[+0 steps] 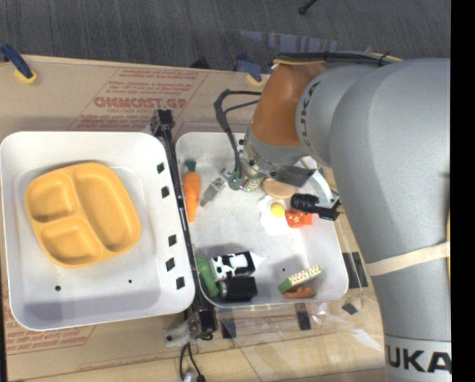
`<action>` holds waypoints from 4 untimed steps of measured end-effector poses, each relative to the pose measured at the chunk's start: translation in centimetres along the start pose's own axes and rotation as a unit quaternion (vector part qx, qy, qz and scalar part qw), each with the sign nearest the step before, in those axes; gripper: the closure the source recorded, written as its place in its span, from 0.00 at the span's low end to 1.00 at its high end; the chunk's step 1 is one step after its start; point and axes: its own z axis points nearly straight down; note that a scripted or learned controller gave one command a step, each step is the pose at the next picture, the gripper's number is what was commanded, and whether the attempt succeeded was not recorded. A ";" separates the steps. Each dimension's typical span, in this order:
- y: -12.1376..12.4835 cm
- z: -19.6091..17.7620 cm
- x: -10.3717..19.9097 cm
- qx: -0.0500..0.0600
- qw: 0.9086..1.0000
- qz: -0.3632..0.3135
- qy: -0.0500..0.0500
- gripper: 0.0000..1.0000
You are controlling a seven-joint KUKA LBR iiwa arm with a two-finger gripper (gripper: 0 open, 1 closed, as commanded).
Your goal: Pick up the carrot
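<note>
One carrot (191, 194), smooth and tapered (green top at its far end), left of the gripper (215, 189) — jaw state: cannot tell; two white bins (30, 309).

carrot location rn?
In the camera view the carrot lies in the right bin, along its left wall beside the divider, lengthwise, green top pointing away. The gripper is just to its right.

Dark grey carpet floor (102, 10), cardboard-topped bench (86, 86)
</note>
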 end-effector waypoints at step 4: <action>3.0 0.0 -1.3 -0.003 0.862 0.507 0.004 0.00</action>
